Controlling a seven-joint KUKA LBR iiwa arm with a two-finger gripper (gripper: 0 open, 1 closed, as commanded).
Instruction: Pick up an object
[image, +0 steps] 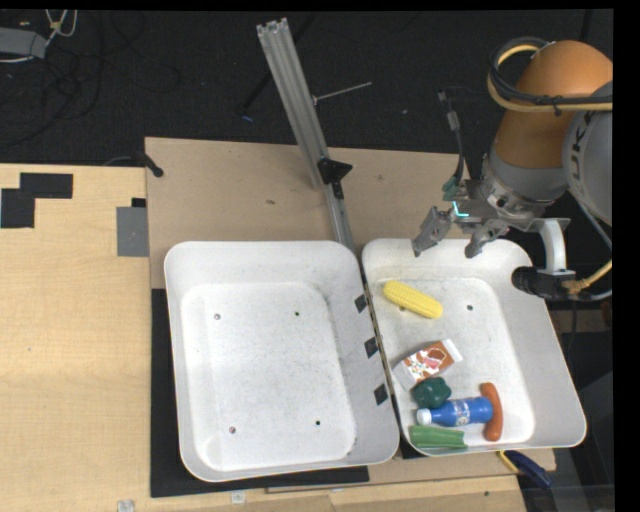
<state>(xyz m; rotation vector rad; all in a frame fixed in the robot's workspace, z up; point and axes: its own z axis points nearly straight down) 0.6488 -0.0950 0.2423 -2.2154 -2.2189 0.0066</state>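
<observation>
My gripper (450, 240) hangs over the far rim of the right bin (545, 330), its two fingers spread open with nothing between them. A yellow corn cob (412, 298) lies in that bin, just below and left of the gripper. Nearer the front lie a red-and-white packet (431, 361), a dark green piece (432, 391), a blue bottle (462, 411), a red sausage (490, 411) and a green pod (436, 437).
The left bin (265, 355) stands beside the right one, with black clips (370, 345) along the shared edge. A slanted metal rail (305, 125) rises behind the bins. The arm's orange-banded wrist (550, 100) looms at the upper right.
</observation>
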